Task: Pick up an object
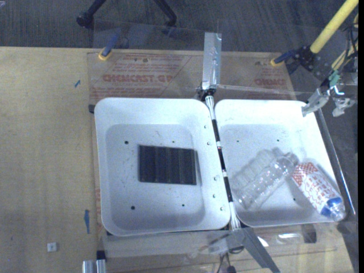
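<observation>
In the camera view, two white bins were seen side by side on the bench (pixel 45 152). In the middle of the left bin (pixel 114 118) a flat dark block (pixel 168 165) with ridges was laid. In the right bin (pixel 250 115) two bottles were found. A clear bottle (pixel 264 177) was laid on its side, slanting from 7 o'clock up to 1 o'clock. A bottle with a red and white label (pixel 313 183) was laid at 4 o'clock, with its blue cap (pixel 335 209) pushed toward the corner. The two bottles seemed to be touching at their upper ends.

Whether the tool was apart or together could not be told.

Nothing looked picked up yet. The dark block was probably the easiest pick, because it was alone and well apart from the walls. It should be gripped across its short side, straight from above. The bottles could roll or slip, so they should be pinched across the round body, at the middle, away from the wall.
</observation>
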You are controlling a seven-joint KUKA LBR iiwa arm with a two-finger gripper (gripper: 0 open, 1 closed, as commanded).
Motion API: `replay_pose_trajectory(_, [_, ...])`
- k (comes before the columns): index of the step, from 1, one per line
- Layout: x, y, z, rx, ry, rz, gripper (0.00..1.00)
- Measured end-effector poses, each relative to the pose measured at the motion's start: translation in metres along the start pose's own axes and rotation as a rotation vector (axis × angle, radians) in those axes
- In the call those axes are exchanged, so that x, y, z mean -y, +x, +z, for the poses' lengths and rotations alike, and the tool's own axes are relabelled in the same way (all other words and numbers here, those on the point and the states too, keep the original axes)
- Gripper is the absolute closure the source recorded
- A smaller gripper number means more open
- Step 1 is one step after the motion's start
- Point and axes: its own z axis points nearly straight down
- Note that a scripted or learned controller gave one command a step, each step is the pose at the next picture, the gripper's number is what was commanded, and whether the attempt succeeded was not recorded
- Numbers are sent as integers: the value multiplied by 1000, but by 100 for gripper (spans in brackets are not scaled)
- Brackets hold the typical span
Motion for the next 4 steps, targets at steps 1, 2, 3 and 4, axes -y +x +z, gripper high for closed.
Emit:
replay_pose_trajectory(1, [35, 5, 152, -5, 1, -162, 0])
replay_pose_trajectory(2, [58, 22, 147, 1, -2, -334, 0])
replay_pose_trajectory(3, [116, 4, 172, -2, -11, -362, 0])
replay_pose_trajectory(4, [67, 40, 88, 2, -3, -461, 0])
